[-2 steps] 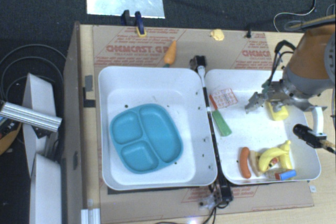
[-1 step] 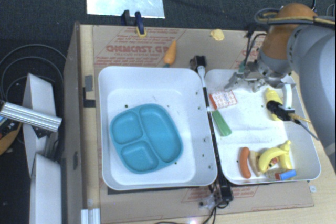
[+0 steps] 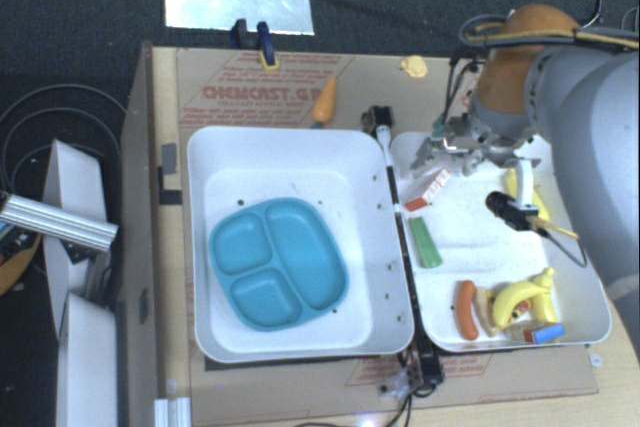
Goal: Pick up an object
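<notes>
- Red-and-white piece (image 3: 425,192) lies in the right bin (image 3: 600,315), near that bin's far left corner and close to the wall shared with the left bin (image 3: 200,215).
- Gripper (image 3: 450,158) hangs over the far end of the right bin. The piece sits just beside it, towards the camera and slightly towards the left bin.
- The piece's long axis runs on a diagonal, with the red end nearer the shared wall and the white end nearer the gripper. A grasp would likely need to close across that diagonal.
- Whether the gripper stands wide or narrow I cannot tell from this slant. Nothing shows held in it.
- There is only one arm, so it is the only candidate for the reach.
- Right bin count:
  - one red-and-white piece
  - one green block (image 3: 426,243) just nearer the camera than the piece
  - one sausage (image 3: 466,309)
  - one banana (image 3: 521,298)
  - one small blue thing (image 3: 546,335)
  - one more yellow thing (image 3: 521,185) by the arm
- Left bin count: one blue divided plate (image 3: 277,262).
- On the surface beyond the bins: one carrot (image 3: 325,101).
</notes>
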Controlling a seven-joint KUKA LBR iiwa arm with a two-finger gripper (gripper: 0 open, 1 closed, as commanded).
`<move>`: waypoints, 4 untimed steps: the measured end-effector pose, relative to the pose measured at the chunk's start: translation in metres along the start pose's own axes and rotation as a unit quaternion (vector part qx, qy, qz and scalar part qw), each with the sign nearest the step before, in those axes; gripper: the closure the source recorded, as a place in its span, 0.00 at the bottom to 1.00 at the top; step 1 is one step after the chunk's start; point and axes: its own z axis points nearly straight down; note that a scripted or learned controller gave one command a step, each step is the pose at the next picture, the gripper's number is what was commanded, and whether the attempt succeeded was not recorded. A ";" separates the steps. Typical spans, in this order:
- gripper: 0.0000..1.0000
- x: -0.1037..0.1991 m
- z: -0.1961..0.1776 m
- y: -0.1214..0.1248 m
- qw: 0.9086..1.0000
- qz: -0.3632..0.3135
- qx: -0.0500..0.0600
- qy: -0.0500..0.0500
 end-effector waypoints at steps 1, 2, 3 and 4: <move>1.00 -0.001 -0.007 -0.002 1.000 0.000 0.004 0.000; 1.00 -0.001 -0.019 -0.001 1.000 -0.002 0.002 0.000; 1.00 -0.002 -0.029 0.000 1.000 -0.003 0.001 -0.001; 1.00 -0.002 -0.041 0.002 1.000 -0.005 -0.001 -0.001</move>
